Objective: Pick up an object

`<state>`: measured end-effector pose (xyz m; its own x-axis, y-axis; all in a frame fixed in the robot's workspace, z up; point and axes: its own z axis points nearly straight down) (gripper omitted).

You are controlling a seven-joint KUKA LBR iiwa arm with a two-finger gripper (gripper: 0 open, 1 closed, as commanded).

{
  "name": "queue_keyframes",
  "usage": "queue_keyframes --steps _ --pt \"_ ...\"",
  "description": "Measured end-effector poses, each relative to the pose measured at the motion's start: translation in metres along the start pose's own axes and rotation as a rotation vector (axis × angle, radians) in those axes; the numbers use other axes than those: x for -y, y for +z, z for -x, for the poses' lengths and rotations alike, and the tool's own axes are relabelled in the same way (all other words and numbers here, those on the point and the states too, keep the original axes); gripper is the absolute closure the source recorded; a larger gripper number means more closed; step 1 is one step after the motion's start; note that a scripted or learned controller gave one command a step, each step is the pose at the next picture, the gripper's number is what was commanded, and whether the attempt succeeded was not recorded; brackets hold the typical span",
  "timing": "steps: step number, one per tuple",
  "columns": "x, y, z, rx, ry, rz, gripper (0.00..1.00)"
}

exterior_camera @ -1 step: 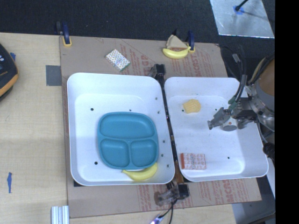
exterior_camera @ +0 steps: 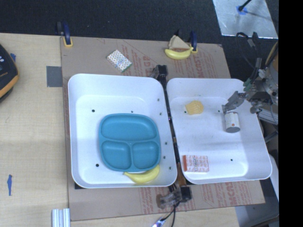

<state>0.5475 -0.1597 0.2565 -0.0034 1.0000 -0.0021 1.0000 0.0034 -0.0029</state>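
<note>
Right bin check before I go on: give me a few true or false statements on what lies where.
1. The small grey can lies in the right bin. True.
2. The blue plate sits in the right bin. False: it is in the left bin.
3. A banana lies by the plate's near edge. True.
4. The red-and-white packet lies outside both bins. False: it is inside the right bin.

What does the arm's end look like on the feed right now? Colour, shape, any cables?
At the right edge, the gripper is a grey metal assembly with a slanted grey finger. Dark cables loop above it. A sliver of yellowish-orange shows behind.
</note>
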Motion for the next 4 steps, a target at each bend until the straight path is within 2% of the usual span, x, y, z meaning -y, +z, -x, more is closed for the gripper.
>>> queue_keyframes --steps 1,2,3,4 --pt "-0.039 0.099 0.053 -0.001 0.0 -0.002 0.0" --pt "-0.109 0.115 0.052 -0.002 0.0 0.001 0.0" --pt "-0.059 0.165 0.052 -0.001 -0.002 -0.001 0.0" --pt "-0.109 0.164 0.052 -0.002 0.0 0.001 0.0"
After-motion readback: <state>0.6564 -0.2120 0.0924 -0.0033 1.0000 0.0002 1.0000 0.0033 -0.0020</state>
